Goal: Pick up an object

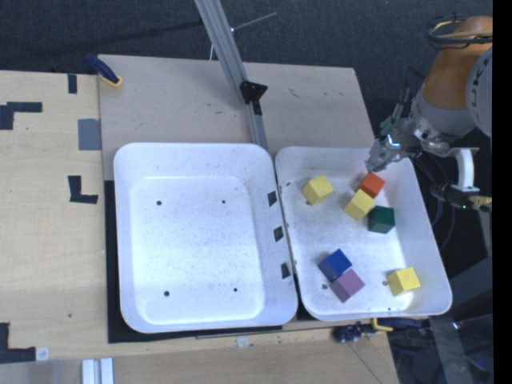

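The right bin [424,230] holds several small blocks. An orange block [371,185] lies near its far right side, touching a yellow block [359,205], with a dark green block [381,218] just in front. Another yellow block [318,189] lies further left. A blue block [336,263] and a purple block [347,284] touch near the front, and a third yellow block [403,280] lies at the front right. My gripper [381,158] hangs at the bin's far right rim, just above the orange block. Nothing shows between its fingers.
The left bin [192,234] stands beside the right one. A slanted metal pole [228,50] crosses the bench behind the bins. A blue and yellow tool [104,70] lies at the bench's far left. Cables hang at the right by the arm [452,78].
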You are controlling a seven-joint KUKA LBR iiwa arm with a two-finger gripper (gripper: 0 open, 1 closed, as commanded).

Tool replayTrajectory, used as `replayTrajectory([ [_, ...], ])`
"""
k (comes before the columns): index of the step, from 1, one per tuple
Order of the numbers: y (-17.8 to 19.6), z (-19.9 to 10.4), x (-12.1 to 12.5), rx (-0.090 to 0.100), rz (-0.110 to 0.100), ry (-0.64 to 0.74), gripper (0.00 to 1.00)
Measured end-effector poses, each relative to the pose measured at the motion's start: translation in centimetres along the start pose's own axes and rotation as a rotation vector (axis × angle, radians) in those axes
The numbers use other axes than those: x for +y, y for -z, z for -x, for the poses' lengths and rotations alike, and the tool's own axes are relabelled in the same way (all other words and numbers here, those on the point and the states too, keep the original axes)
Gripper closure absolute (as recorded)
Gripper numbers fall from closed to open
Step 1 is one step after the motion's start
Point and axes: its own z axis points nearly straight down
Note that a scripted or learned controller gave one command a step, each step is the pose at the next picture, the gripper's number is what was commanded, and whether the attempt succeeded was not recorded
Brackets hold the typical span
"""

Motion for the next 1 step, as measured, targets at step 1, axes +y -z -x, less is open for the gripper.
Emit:
replayTrajectory([
  [1, 4.32, -0.26, 0.26, 0.000, -0.001, 0.000, 1.00],
])
